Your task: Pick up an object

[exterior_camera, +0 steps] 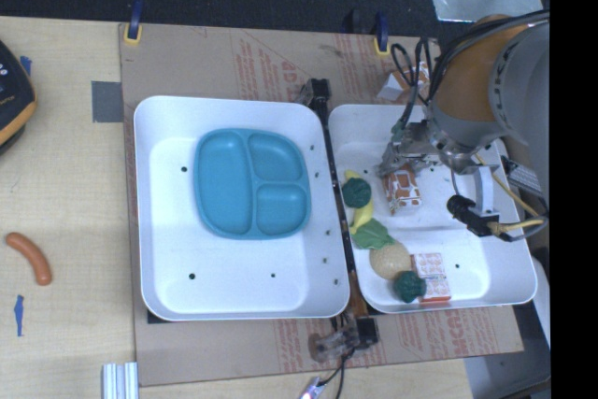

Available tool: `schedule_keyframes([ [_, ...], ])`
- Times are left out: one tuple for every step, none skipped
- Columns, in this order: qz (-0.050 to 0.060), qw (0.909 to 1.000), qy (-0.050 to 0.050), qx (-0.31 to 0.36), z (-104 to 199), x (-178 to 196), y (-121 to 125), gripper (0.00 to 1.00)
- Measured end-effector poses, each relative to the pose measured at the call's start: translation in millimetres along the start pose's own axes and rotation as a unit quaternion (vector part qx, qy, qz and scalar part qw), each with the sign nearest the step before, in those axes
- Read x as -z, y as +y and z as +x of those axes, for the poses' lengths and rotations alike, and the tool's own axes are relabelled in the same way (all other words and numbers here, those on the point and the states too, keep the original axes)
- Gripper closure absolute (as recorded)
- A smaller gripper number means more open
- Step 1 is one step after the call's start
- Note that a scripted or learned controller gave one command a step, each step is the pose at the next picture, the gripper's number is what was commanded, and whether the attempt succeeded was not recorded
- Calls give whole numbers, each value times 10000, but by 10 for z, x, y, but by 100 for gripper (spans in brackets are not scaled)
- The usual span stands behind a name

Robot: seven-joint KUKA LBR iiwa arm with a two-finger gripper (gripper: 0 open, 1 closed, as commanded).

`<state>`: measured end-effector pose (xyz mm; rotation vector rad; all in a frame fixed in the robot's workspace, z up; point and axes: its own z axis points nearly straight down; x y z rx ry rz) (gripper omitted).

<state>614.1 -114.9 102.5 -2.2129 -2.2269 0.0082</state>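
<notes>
No object has yet been lifted, as far as can be judged — every item is seen resting on a bin floor, so the pick itself is left to do. The gripper [404,156] is lowered into the right-hand shallow white bin [486,280], at its far side, directly above or against a small red-and-white patterned carton [404,190]; whether contact is made cannot be told, and nothing is seen between the parts of the gripper, so no hold can be claimed. How wide it stands cannot be told either, the wrist covering it. Along the left wall of that bin, other candidates lie: a dark green round object [356,192], a yellow-green leafy piece [370,232], a pale cream ball [390,259], a second dark green lump [408,286] and a flat red-and-white packet [432,274]. In the left white bin [168,290] a blue divided plastic plate [250,183] is set — well apart from the gripper.
</notes>
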Motion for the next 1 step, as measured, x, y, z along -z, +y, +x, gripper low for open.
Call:
schedule_keyframes([
  [-11,10000,13,-4,703,896,-325,100],
])
